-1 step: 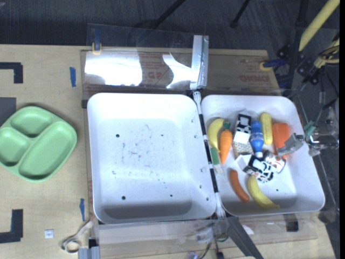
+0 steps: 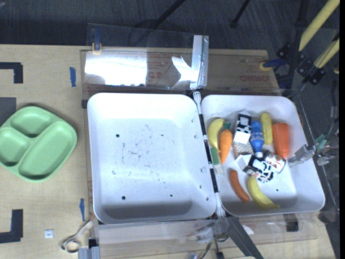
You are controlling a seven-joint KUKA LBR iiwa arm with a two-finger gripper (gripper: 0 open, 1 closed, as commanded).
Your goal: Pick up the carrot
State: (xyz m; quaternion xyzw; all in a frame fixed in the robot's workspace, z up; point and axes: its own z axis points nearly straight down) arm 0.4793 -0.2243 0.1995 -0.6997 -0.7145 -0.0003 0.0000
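A green divided plate point(image 2: 36, 143) lay far left of the gripper, beyond the left bin point(image 2: 102, 109). In the right bin point(image 2: 302, 198), the carrot point(image 2: 225, 143) lay beside a yellow banana point(image 2: 215, 130), well left of the gripper. The gripper point(image 2: 305, 154) sat blurred at that bin's right wall; its state, open or closed, couldn't be told.

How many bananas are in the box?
3. One banana lies at the left of the right bin, one stands near the top beside the blue bottle, and one lies at the bottom. The pile may hide more.
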